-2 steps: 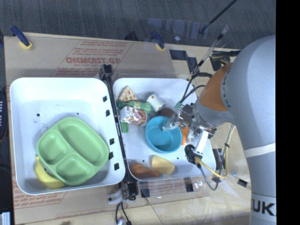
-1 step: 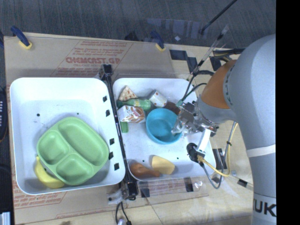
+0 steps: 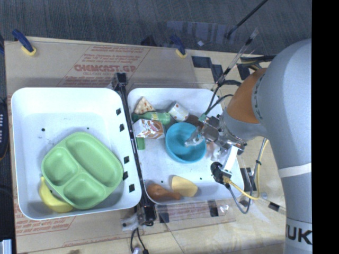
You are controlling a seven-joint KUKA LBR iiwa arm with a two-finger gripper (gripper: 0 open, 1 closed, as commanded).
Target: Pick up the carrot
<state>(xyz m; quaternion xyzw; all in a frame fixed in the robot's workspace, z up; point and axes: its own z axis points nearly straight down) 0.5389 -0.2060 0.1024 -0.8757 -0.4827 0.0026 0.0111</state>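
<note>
An orange-brown, elongated piece that looks like the carrot [image 3: 161, 192] lies near the front wall of the right bin [image 3: 159, 95]. It rests beside a pale yellow wedge [image 3: 184, 185]. My gripper [image 3: 194, 137] reaches in from the right and hovers over or dips into a blue bowl [image 3: 183, 144] in the middle of that bin. It is well behind and to the right of the carrot and does not touch it. I see nothing held in the gripper.
Behind the bowl lie a triangular toy slice [image 3: 142, 106], a green item [image 3: 158, 118], a small printed carton [image 3: 149, 129] and a white cup [image 3: 178, 110]. The left bin [image 3: 32, 105] holds a green divided plate [image 3: 82, 168] over a yellow object [image 3: 52, 200]. Cables hang by the wrist.
</note>
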